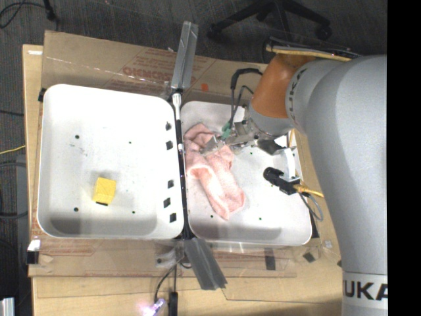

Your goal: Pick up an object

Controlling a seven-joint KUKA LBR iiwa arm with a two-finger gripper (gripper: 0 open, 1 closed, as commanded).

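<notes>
Pink cloth, yellow block — both bins white.

Office chair base on carpet; cardboard sheet under bins.

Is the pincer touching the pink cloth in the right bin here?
Touching. The camera view shows the pincer pressed into the upper end of the pink cloth, with the fabric bunched up around its tip and no gap between them.

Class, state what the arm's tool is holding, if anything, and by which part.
It cannot be told: the tool sits at the pink cloth's upper edge in the right bin, but no grip shows.
</notes>
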